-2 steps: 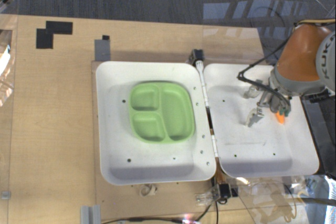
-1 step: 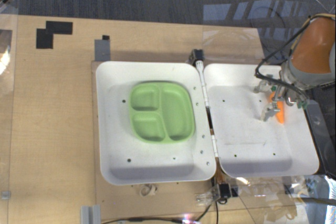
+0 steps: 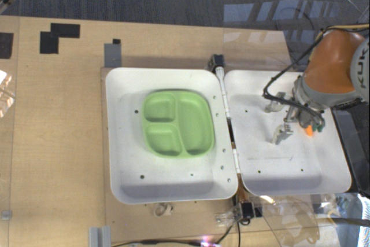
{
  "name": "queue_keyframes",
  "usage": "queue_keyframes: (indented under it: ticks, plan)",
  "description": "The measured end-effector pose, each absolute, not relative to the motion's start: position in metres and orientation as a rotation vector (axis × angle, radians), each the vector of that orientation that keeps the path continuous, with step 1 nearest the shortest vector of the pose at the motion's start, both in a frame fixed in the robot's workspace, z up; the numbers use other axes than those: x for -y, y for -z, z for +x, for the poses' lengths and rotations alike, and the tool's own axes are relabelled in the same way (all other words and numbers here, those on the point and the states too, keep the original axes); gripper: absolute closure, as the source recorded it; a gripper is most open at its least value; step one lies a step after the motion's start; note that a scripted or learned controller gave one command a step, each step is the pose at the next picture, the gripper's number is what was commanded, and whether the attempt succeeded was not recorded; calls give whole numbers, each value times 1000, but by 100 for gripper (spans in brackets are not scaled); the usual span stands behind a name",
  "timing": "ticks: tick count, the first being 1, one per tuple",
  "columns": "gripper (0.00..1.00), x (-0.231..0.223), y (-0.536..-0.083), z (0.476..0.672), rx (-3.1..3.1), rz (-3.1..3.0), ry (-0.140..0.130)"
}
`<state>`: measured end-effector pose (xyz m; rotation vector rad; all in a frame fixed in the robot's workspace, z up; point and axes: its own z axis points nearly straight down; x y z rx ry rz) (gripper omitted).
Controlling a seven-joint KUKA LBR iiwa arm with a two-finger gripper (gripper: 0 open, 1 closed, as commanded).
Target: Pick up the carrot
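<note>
- The left white bin [image 3: 118, 124] holds a green divided plate [image 3: 176, 123] with three compartments, sitting roughly at its centre. Nothing of mine is there and nothing on it concerns this job.
- Between the two bins runs a thin black-and-white divider bar [image 3: 226, 107], ending in a dark clamp at its twelve o'clock end.
- The right white bin [image 3: 260, 165] is where I am working. Its floor is mostly bare from six to nine o'clock.
- My gripper [image 3: 296, 123] hangs over the upper right of that bin, at about two o'clock from the bin's centre. One pale finger [image 3: 282, 134] shows on the left; the other is lost among cables and bracket, so I cannot tell how my jaws stand.
- The carrot [image 3: 310, 130] appears as a small orange scrap just beside my tooling, at three o'clock from the visible finger. I see nothing of it between my fingers, so I do not claim to hold it.
- My guess on handling: it looks like a small toy or plastic piece, so light, fairly stiff, and probably smooth enough to squirt out of a hard pinch. It tapers, so I would take it across the thicker middle, jaws square to its long axis, and squeeze gently.
- Too little of it shows to judge which way it lies.
</note>
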<state>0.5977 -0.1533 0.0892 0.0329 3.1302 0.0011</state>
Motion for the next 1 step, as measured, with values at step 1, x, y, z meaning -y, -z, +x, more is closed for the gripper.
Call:
queue_keyframes:
  ticks: [1]
  plan:
    - [0, 205, -93, 638, -3101, -391, 8]
